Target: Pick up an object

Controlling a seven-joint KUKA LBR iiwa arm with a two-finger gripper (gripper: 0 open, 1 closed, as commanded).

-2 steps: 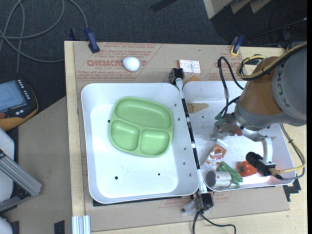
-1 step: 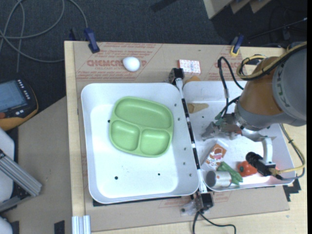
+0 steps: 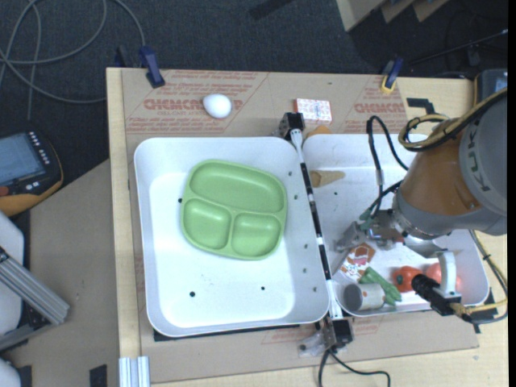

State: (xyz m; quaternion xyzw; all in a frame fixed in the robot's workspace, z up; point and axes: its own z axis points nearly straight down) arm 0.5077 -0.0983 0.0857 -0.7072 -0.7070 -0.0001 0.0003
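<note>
My gripper (image 3: 359, 230) is down in the right bin (image 3: 347, 147), near its left wall, at the end of the grey arm with the orange band (image 3: 435, 180). Just below it lies a white and red packet (image 3: 359, 258). Further toward the front edge sit a grey cup on its side (image 3: 360, 297), a green piece (image 3: 380, 285) and a red-orange piece (image 3: 409, 278). Nothing shows between the gripper's tips. The arm hides much of the bin's right half.
The left bin (image 3: 161, 280) holds a green divided plate (image 3: 234, 209). A brown scrap (image 3: 324, 178) lies at the back of the right bin. Behind the bins on the cardboard are a white egg-shaped ball (image 3: 216, 105) and a small patterned box (image 3: 314, 110).
</note>
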